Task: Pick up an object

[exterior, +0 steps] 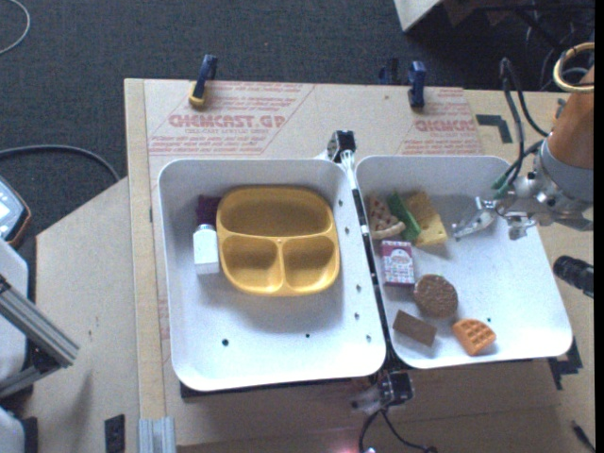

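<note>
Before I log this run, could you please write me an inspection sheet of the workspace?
Surface: board-topped bench bearing left bin and right bin.
Job's things: right bin holds pizza slice, green piece, yellow wedge, red carton, brown patty, brown slab, orange waffle.
Clutter: left bin holds yellow divided tray, small white bottle.
Grippers: gripper low over right bin, holding nothing seen.
Cables: white cable on the floor; dark cables.
Surroundings: dark carpet; two clamps.
</note>
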Available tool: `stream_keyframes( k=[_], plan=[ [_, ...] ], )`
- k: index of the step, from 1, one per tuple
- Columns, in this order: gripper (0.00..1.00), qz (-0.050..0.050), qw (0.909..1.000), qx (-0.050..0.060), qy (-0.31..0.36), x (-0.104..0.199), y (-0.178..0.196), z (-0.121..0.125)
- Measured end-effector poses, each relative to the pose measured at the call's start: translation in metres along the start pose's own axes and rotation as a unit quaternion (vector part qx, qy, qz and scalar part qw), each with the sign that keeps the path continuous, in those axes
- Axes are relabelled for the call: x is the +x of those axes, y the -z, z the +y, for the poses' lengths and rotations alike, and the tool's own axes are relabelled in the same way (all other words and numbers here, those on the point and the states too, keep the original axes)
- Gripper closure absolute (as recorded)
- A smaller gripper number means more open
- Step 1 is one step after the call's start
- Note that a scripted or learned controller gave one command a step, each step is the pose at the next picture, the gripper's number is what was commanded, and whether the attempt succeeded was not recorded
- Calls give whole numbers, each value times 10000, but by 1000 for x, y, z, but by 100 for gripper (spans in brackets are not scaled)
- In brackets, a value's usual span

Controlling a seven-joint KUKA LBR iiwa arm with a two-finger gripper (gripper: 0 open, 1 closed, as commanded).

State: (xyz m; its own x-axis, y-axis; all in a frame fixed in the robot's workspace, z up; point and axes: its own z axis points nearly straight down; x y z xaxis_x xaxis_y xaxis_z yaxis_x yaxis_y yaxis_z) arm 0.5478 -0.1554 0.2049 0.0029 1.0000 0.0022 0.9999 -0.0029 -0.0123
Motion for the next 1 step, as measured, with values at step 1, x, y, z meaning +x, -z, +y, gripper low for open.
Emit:
stream_keyframes(
  k=[1],
  plan=[
    [0, -12, 10000, -62, 14, 0, 6, 3]
  ],
)
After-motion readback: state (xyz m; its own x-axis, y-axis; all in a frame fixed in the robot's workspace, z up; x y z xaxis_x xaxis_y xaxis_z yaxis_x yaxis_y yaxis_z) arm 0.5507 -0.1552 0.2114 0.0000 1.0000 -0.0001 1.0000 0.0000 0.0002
